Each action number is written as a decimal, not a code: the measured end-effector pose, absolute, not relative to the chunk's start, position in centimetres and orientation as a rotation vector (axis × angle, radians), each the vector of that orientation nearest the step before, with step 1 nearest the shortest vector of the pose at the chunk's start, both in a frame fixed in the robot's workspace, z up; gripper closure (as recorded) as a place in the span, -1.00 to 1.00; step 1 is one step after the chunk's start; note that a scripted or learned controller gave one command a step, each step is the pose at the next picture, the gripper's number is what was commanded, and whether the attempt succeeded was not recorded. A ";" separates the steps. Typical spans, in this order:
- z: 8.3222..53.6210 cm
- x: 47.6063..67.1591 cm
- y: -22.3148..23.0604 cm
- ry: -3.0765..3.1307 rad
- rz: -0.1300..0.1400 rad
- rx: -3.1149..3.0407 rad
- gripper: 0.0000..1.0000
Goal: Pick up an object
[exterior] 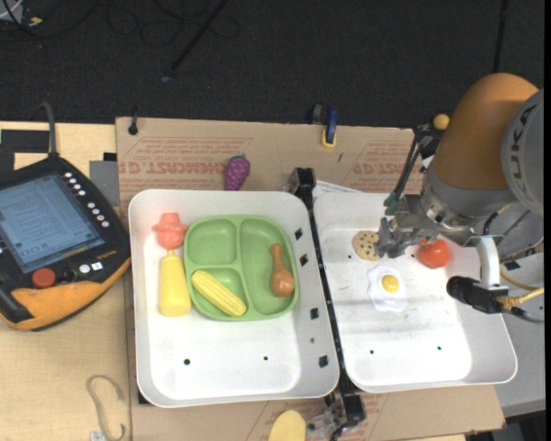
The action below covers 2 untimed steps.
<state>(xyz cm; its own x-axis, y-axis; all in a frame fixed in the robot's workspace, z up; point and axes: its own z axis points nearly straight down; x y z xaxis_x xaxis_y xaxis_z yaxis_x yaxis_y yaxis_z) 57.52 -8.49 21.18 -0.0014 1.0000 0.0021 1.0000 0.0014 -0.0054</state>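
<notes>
Gripper (392, 234) sits low over the right bin (441, 356), at its upper middle, the arm entering from the right. Whether the claw is spread or closed cannot be told from this angle; nothing is visibly held.

Three candidates cluster round it. A toy cookie (365, 243) lies just beside the gripper on its left, flat on the bin floor. A toy fried egg (387, 286) lies just below the gripper toward the camera, also flat. A toy tomato (433, 253) rests just to the right, partly under the wrist housing. The cookie looks nearest the tip, so the coming move probably turns on a short shift left and a drop. Cookie and egg are round discs with no long axis; both lie low, giving the claw little to bite on. The tomato stands taller and would likely pinch more easily.

Surface: smooth white plastic, likely slippery. Room: open floor toward the front of the right bin; the divider wall between bins is near the cookie's left.

Left bin (220, 366) holds a green divided plate (257, 306) with a corn cob (219, 293) and a drumstick (281, 272), well apart from the gripper.
</notes>
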 end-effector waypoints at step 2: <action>21.6 52.8 1.1 -2.220 0.004 -2.214 1.00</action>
